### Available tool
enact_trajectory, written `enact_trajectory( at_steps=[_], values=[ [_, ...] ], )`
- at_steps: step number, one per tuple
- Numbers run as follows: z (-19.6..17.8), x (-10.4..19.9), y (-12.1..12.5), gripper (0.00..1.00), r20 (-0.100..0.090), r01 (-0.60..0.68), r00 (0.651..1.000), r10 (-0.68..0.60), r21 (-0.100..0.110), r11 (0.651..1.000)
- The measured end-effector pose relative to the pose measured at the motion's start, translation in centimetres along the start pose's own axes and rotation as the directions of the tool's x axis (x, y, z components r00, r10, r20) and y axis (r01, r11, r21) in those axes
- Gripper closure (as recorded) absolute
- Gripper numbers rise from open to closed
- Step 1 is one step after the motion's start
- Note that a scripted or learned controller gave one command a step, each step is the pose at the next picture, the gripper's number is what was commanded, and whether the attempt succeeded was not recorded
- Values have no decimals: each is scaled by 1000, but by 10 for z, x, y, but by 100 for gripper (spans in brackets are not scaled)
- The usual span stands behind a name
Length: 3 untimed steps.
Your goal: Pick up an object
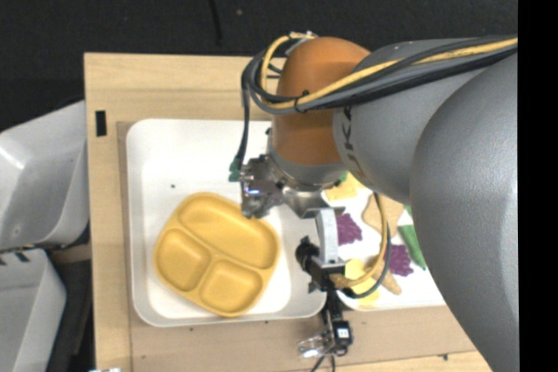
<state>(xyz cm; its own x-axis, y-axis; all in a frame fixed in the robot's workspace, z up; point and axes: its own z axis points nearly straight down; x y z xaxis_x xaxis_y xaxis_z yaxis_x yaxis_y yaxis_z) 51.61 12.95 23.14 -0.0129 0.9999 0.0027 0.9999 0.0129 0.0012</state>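
Arm (pixel 418 135) covers the bins' middle. Left bin (pixel 144 187) holds a yellow divided plate (pixel 216 253), lower centre, flat. Gripper (pixel 261 192) sits at the plate's upper right edge (finger state: cannot tell). Best grab the raised rim, not the flat middle.

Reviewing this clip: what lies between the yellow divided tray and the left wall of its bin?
In the camera view, a bare strip of white bin floor lies between the yellow divided tray and the bin's left wall; no other object sits there.
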Motion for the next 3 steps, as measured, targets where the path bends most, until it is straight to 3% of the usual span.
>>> enact_trajectory(
  at_steps=[1,2,3],
  values=[
    [-240,45,23,100,-3,-6,1000,6,-17,1000],
    [-119,64,39,100,8,-11,1000,11,12,1000],
    [-231,39,4,100,0,-9,1000,9,-7,1000]
  ],
)
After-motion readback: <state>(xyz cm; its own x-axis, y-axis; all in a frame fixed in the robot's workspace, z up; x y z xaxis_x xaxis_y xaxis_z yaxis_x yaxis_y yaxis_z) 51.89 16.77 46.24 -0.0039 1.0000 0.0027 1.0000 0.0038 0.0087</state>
